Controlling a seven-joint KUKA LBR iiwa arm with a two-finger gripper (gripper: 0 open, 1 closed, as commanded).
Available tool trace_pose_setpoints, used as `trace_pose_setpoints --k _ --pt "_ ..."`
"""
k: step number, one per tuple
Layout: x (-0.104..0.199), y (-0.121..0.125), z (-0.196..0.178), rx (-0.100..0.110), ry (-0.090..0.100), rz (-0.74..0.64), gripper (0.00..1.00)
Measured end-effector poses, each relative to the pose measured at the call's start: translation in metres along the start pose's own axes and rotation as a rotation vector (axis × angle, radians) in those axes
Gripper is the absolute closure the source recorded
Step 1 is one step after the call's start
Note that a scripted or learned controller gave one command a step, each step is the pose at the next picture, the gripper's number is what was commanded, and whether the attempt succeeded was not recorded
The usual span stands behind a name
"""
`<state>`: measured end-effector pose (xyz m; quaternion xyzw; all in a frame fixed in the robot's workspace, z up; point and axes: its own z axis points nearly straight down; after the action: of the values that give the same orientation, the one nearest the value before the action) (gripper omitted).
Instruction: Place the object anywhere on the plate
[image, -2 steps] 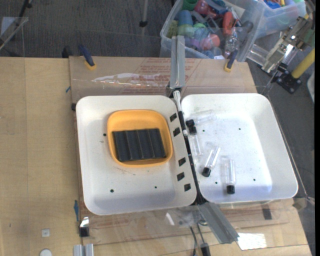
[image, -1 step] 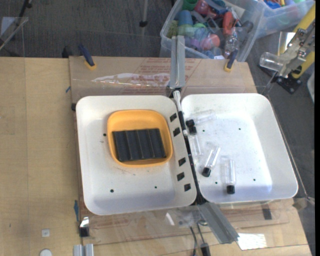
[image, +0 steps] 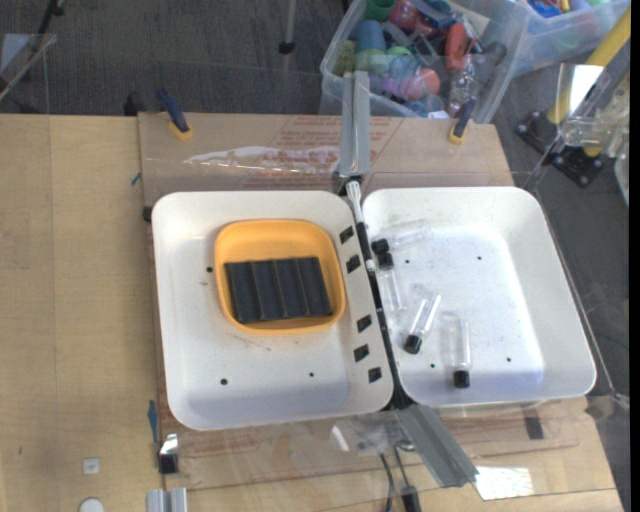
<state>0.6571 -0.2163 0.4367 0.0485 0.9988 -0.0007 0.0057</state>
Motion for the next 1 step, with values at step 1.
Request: trace_pose_setpoints --k 1 --pt "-0.0067 -0.0048 0.0006 -0.001 0.001 -0.011 1.00"
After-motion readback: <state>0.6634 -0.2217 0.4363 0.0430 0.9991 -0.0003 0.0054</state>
